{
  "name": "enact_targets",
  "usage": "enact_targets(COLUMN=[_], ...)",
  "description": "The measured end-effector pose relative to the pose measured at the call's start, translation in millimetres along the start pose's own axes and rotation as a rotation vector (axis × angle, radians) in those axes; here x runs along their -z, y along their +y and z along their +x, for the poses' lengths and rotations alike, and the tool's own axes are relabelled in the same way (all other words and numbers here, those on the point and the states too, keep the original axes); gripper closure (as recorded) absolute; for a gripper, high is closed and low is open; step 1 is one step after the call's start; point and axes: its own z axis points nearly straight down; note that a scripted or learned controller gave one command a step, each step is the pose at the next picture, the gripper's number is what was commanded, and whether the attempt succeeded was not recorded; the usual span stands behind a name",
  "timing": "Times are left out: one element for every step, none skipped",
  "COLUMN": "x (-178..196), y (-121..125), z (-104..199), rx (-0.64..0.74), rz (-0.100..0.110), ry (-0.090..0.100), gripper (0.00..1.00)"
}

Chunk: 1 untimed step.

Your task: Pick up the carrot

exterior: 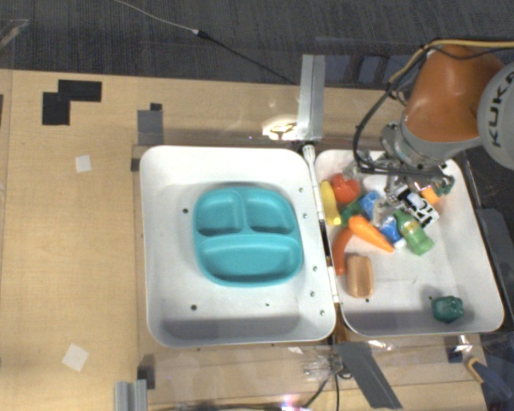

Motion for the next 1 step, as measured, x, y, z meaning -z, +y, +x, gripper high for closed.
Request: enact_targets(x=[-36.3], y=[22.3], z=[52.8], rx=[0.1], rz=[-0.013], ry=[0.019], gripper=[0.0])
